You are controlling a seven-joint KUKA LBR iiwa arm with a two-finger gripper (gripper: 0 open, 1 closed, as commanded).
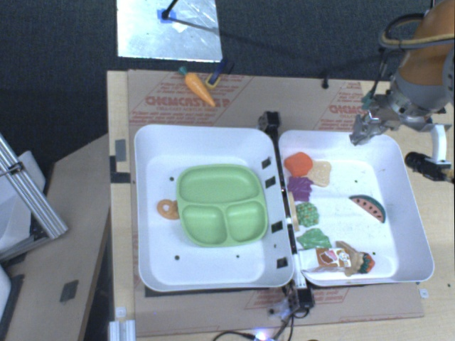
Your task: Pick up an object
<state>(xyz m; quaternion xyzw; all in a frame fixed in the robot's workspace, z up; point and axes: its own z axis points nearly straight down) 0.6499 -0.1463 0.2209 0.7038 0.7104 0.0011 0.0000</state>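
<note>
Camera view has the end effector (361, 135) poised over the far right corner of the right bin (405, 190), nothing between its fingers; whether they are spread or pressed together I cannot tell. The toy watermelon slice (367, 208) lies nearest, below it in the picture toward the near rim, long axis slanting down to the right. The orange piece (298, 163) and purple piece (300, 187) sit further left by the divider.

arm (426, 55) cut off at right edge, jaws' state unclear
</note>
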